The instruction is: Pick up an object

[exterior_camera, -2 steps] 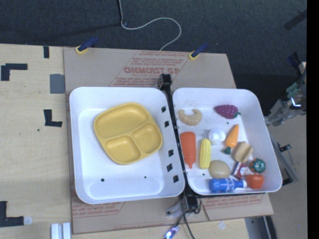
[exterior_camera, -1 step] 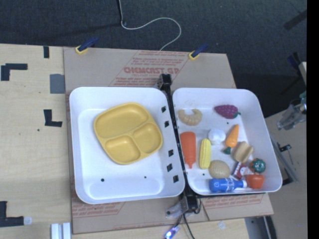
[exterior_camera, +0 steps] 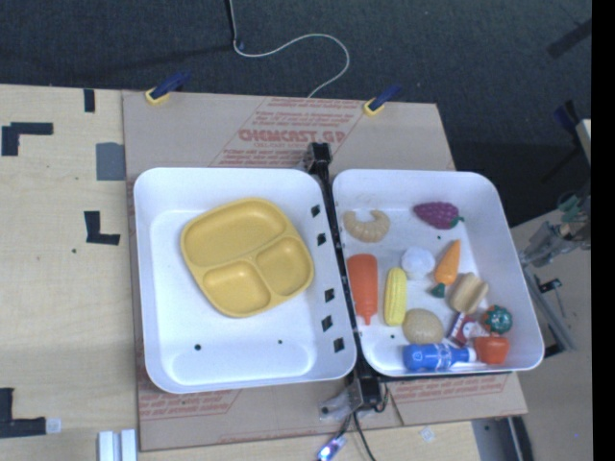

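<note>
I've got all the toy food piled in the right bin, hot dog and corn mid-frame and easiest to grab, yellow tray alone at left, can't tell the gripper's state.

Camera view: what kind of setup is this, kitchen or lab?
Likely a robot pick-and-place test bench, not a kitchen: two white bins clamped on cardboard, toy food such as a plastic corn cob, and a yellow divided tray.
</note>
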`<state>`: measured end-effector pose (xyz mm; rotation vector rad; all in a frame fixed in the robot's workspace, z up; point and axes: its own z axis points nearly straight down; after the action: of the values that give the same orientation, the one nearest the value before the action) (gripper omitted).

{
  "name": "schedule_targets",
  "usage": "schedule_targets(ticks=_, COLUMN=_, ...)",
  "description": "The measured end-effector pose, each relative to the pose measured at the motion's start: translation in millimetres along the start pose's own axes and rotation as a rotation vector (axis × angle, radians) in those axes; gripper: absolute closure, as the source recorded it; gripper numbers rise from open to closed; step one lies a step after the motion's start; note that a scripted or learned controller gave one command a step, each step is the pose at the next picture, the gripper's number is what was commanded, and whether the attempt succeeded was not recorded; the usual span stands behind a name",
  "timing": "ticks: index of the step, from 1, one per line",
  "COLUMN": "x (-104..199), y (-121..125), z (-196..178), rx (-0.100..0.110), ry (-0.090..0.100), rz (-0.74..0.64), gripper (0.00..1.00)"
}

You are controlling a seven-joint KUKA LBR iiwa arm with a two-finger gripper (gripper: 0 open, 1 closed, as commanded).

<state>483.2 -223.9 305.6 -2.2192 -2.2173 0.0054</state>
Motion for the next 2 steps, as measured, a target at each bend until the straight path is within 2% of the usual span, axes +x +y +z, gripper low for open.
schedule_targets(ticks=1, x=1.3, y=32.2, z=75.0, rx=-0.001, ry=0.0, rz=-0.003, gripper=1.0)
schedule_targets(ticks=2, x=37.1, y=0.0, z=-25.6, rx=-0.011, ry=-0.002, rz=-0.005, gripper=1.0)
